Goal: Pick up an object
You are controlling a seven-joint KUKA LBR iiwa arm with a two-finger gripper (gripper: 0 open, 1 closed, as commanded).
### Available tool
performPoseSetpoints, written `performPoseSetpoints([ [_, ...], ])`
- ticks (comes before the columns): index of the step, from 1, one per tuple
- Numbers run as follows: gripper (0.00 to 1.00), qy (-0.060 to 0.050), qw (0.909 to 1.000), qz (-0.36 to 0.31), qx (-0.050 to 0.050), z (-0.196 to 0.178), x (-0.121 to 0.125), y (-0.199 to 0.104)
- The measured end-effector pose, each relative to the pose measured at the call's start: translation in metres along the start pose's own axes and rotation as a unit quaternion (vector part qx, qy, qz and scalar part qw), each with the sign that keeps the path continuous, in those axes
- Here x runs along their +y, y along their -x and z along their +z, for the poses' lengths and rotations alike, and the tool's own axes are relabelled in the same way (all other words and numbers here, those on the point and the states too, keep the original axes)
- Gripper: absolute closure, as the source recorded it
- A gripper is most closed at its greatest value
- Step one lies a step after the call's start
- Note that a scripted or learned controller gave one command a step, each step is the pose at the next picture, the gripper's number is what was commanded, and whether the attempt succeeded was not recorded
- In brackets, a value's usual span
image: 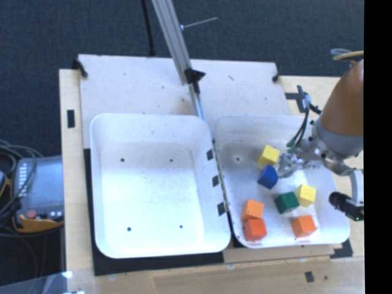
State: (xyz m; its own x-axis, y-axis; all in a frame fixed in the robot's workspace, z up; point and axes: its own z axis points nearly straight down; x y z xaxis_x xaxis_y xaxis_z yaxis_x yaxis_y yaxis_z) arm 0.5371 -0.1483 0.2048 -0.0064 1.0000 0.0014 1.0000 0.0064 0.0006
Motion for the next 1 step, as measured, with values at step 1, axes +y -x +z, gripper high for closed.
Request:
performPoseSetpoints([
  [1, 1.00, 0.000, 1.0000, -0.001, 0.000, 0.0004, -0.0076, -0.0586],
])
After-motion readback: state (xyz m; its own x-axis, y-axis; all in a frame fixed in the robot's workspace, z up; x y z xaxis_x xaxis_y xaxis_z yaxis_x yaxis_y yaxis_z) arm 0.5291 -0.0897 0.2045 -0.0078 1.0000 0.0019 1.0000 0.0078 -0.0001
